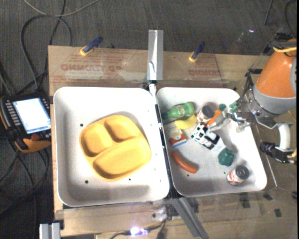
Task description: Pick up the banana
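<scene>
Approach is the step in hand, I judge: the gripper (228, 117) hangs over the right bin's (254, 179) far side, and whether it is wide or narrow I cannot tell. The banana (186, 123) lies near the bin's left wall, just under the green bottle (180, 111). Next move calls for shifting left and descending onto it, avoiding the bottle.

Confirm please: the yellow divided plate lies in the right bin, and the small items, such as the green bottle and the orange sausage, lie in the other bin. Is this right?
Not quite. The camera view shows the yellow divided plate in the left bin, not the right one. The green bottle and the orange sausage do lie in the other bin, the right bin.
</scene>
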